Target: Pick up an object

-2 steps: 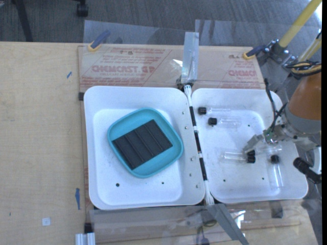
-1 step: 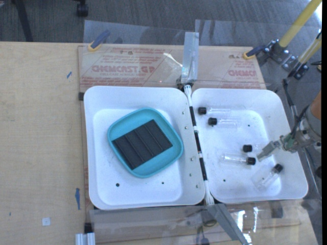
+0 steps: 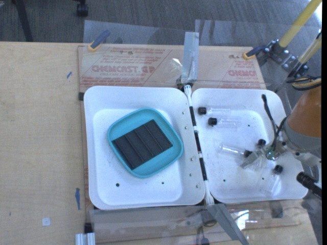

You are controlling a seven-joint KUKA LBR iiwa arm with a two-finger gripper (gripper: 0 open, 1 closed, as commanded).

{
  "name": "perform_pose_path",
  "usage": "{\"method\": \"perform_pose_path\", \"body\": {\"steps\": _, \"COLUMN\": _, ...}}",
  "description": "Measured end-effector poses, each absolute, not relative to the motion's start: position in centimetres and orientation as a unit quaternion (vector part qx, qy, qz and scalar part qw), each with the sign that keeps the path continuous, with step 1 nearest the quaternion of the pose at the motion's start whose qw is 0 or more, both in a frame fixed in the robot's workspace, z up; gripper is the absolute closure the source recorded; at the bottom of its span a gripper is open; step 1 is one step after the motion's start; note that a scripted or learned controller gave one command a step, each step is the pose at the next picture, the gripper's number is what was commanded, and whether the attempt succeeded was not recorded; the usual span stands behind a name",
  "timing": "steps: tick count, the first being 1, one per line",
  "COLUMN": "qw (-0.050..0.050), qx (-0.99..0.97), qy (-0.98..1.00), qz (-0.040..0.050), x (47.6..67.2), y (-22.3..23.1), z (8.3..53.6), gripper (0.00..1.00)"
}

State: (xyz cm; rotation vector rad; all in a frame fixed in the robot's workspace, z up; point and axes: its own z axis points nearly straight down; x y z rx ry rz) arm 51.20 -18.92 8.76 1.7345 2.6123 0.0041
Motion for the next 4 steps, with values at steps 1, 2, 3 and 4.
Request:
{"method": "perform_pose_path", "body": {"steps": 1, "qw": 0.001, "qx": 0.525, "qy": 0.851, "qz": 0.0001, "x": 56.2, "y": -17.2, "z": 11.8, "gripper": 0.00}}
{"method": "perform_pose_path", "body": {"steps": 2, "qw": 0.002, "qx": 0.519, "qy": 0.855, "qz": 0.0012, "x": 55.8, "y": -17.0, "z": 8.8, "gripper": 0.00}}
{"method": "perform_pose_path", "body": {"steps": 3, "qw": 0.004, "qx": 0.520, "qy": 0.854, "qz": 0.0019, "x": 56.0, "y": -17.0, "z": 9.7, "gripper": 1.00}}
{"method": "perform_pose_path", "body": {"steps": 4, "qw": 0.000, "qx": 0.544, "qy": 0.839, "qz": -0.0005, "x": 60.4, "y": -8.5, "z": 19.4, "gripper": 1.00}}
